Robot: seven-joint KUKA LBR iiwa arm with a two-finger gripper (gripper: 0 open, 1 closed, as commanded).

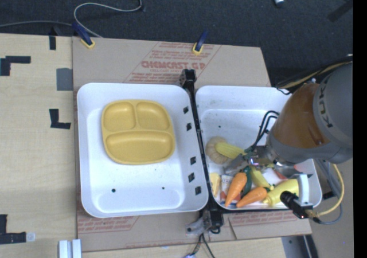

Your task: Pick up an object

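The right bin (241, 102) holds a heap of toy food at its near end: a yellow corn-like piece (228, 149) on a tan round, two orange carrots (235, 188) (253, 196), a green piece (247, 172) and a yellow piece (280, 191). The arm comes in from the right, its orange band (298, 116) above the wrist. My gripper (248, 161) is down in the heap, just right of the corn-like piece and above the carrots. Its fingertips are buried among the toys.
The left bin (92, 194) carries a yellow divided plate (137, 131) in its far half. A black divider (194, 136) runs between the bins. Yellow clamps (199, 45) hold the cardboard at the back edge. A cable (109, 7) loops behind.
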